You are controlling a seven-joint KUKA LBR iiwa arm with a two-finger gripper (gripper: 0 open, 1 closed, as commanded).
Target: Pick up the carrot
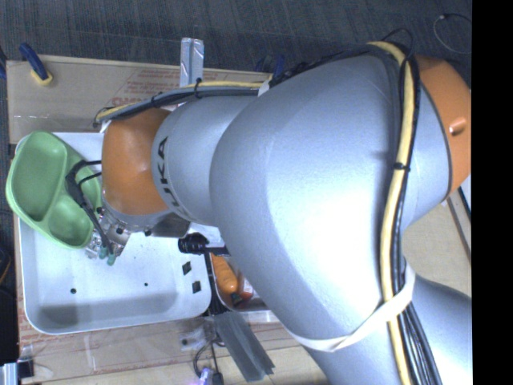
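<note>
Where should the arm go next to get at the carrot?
Probably lift and swing toward the right bin. The hand sits low in the left bin, beside the green bowl, while an orange piece that looks like the carrot lies in the right bin, mostly hidden under the arm.

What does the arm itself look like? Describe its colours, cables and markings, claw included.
The arm is bulky, rounded and glossy silver-grey, with an orange band above the wrist and another orange section at the upper right. Dark KUKA lettering runs beside the band. A yellow-and-black cable bundle is strapped along its casing. The claw is small, metallic, with greenish tips.
</note>
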